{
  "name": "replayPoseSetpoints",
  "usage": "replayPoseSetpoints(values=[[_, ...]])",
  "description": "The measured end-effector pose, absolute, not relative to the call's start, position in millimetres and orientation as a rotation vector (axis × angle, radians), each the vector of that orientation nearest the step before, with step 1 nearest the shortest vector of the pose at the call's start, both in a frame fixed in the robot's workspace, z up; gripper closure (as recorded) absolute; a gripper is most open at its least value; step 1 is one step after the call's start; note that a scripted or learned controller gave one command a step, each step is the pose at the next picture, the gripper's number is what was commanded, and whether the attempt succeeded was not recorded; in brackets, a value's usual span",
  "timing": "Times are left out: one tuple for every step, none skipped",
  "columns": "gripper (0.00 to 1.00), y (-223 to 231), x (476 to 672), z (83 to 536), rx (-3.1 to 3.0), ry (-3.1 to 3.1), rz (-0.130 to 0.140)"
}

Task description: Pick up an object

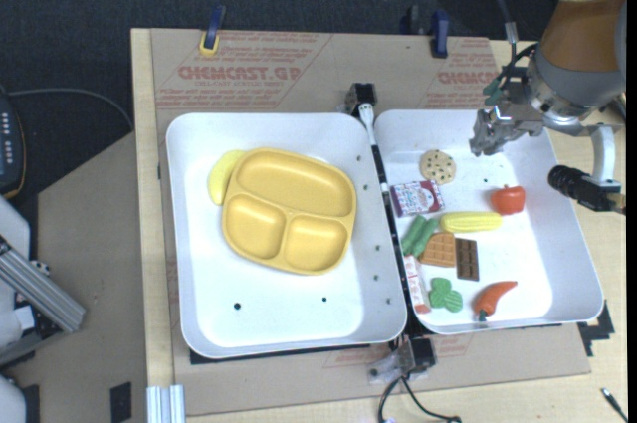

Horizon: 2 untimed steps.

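The gripper (485,140) hangs over the right bin (567,257), up at its far edge; whether its jaws are spread or pressed together can't be told. Nothing sits between them. The cookie (437,166) lies just below-left of the jaws, the tomato (508,200) just below, the corn (471,223) further down.

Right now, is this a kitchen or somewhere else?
Probably a robot lab, not a kitchen. The food is toys, like the cookie, lying in a white bin on a clamped cardboard board with a robot gripper above.
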<state>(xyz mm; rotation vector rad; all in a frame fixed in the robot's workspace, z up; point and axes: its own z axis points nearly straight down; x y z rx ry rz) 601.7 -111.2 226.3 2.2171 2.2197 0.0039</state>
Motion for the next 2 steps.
replayPoseSetpoints(values=[[1.0, -89, 561.4, 232, 2.223, 2.225, -0.003], [1.0, -45, 525.1, 231, 2.221, 2.229, -0.003]])
